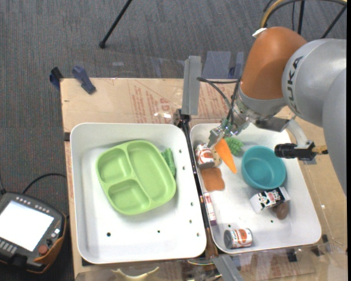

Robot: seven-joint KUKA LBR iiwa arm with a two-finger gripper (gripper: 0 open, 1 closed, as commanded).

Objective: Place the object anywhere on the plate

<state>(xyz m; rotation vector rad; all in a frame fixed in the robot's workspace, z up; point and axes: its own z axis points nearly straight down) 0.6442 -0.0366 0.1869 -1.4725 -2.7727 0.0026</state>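
Two fingers of the gripper [222, 138] are clamped on the top end of the carrot [226, 154], which hangs point-down from them above the right bin [307, 215]. Just under it sit a small can [205, 156] and a brown patty [212, 179], with a teal bowl [263, 167] close on the far side and a bit of green [234, 146] behind. A milk carton [268, 198] and a second can [238, 237] lie nearer the front edge. From where I stand, the pick looks done: the carrot is off the bin floor. What is left is the carry across the divider to the green plate [136, 176] in the left bin [88, 233], well apart from the carrot, and the release.
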